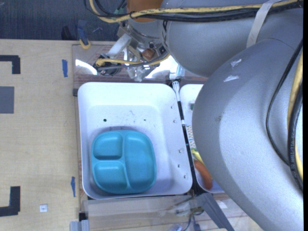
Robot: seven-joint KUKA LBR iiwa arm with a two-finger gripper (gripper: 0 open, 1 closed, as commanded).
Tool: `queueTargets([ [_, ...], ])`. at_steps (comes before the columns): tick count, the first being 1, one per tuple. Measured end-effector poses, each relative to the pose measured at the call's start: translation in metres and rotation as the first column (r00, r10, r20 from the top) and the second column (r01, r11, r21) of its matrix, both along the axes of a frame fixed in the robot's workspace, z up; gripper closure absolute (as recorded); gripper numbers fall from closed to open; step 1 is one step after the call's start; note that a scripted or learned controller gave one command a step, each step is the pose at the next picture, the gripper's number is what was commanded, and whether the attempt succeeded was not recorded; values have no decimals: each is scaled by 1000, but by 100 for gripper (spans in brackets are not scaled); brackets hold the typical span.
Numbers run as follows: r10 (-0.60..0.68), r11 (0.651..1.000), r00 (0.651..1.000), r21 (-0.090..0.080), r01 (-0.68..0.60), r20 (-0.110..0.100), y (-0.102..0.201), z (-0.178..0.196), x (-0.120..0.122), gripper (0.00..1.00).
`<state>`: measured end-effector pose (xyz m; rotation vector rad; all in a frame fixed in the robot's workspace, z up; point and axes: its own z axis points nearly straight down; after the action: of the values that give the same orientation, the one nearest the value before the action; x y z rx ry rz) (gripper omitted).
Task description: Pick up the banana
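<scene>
Blue sectioned plate (124,162) lying flat in left white bin (96,100), toward near edge. Orange item (204,174) in right bin (190,96), partly hidden. Blue tape marks (64,67) on wooden bench (33,143).

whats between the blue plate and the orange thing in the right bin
In the camera view, bare white floor of the left bin, then the two bins' adjoining rims, separate the blue divided plate from the orange object.

One fixed camera, above the bench

It looks down at a slant on both white bins (166,97); the grey arm (250,129) looms close, covering the right bin.
</scene>
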<state>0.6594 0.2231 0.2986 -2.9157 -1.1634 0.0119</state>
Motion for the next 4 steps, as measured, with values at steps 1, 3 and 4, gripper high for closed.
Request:
queueTargets([
  [1,-117,993,993,0,117,6,0,8,-1,100],
  [3,100,995,995,-2,-100,3,4,49,-7,100],
  [4,244,970,970,-1,-244,-1,4,40,-6,100],
])
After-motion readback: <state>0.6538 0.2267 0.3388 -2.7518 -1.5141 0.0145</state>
